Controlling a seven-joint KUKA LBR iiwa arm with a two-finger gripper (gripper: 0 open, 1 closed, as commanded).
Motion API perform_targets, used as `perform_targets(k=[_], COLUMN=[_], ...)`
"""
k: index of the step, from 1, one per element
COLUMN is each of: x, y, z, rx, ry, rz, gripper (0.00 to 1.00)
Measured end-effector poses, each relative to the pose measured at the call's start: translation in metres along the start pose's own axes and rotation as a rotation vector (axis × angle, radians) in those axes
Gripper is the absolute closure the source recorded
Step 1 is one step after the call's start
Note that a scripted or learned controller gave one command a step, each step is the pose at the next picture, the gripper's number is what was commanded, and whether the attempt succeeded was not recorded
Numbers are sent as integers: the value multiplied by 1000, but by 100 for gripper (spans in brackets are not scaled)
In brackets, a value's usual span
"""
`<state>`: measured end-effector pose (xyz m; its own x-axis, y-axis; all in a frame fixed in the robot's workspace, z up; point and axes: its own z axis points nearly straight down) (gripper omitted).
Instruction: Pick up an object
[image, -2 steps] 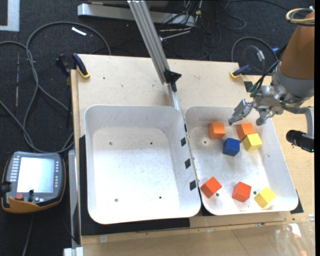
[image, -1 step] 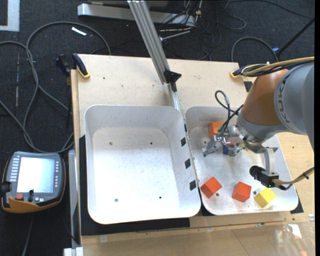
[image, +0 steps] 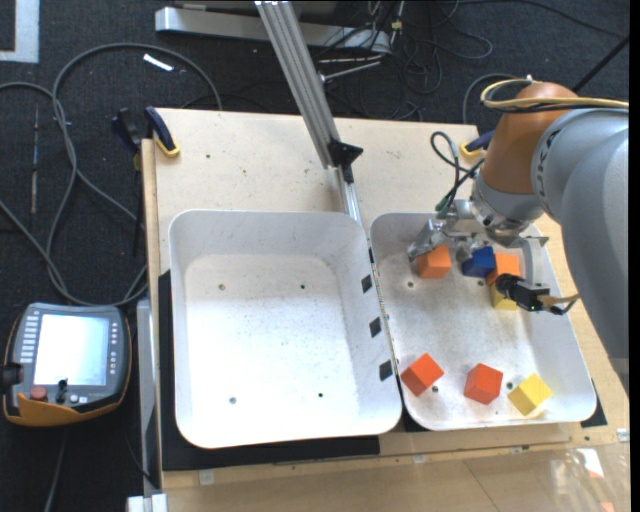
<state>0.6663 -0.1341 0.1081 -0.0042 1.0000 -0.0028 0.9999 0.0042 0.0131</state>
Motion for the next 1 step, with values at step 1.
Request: perform_targets(k=[1], x=[-22], y=[-13], z=[11], rx=[12], ry=[21], rz=[-1], gripper=[0])
